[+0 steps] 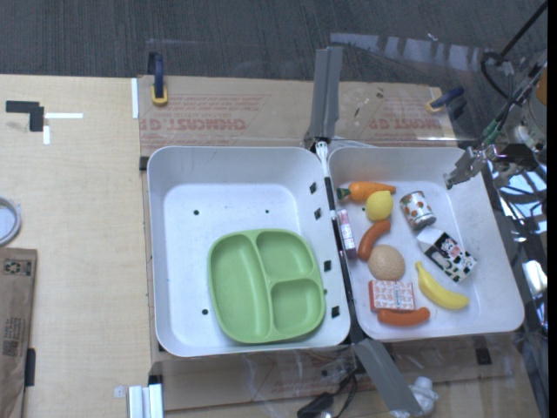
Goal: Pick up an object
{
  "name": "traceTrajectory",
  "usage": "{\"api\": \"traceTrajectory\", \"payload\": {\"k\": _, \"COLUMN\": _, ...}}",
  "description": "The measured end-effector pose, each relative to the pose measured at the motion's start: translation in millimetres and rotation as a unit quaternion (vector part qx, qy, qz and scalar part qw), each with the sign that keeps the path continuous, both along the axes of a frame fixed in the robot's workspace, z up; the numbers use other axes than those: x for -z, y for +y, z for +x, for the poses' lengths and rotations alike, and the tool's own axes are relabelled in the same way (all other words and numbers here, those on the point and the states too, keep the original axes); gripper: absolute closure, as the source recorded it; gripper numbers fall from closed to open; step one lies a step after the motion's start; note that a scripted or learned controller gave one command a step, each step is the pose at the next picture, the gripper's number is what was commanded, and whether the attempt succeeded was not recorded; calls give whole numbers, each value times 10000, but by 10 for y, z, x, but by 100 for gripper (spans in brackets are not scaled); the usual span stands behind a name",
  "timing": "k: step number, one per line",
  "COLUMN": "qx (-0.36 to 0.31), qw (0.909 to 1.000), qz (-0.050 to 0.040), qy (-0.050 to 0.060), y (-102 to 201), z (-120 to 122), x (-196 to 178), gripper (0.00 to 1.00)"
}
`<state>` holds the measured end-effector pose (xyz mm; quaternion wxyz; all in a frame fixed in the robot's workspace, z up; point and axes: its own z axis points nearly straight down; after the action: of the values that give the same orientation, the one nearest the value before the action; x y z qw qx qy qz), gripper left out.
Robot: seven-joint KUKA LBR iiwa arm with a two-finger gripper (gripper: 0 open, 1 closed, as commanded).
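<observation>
The gripper (459, 171) sits at the right bin's (500, 259) two o'clock edge, grip state unclear; it should descend squarely over the nearby can (417, 208).

Pale wooden bench top (70, 198) across the left and near side. Dark grey carpeted floor (261, 16) along the far edge. Brown cardboard sheet (226, 111) with reversed red print lying flat at the far side, held by a blue-and-yellow clamp (157, 78) on the left. Roll of tape (7, 223) at the left edge, brown paper bag (16, 316) nearer. Even, soft light.
</observation>
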<state>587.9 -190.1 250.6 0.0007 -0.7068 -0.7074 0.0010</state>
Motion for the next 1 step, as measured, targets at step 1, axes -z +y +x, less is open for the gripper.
{"api": "traceTrajectory", "payload": {"k": 1, "qx": 536, "qw": 9986, "qz": 0, "qy": -6, "y": 267, "z": -130, "x": 1590, "gripper": 0}}
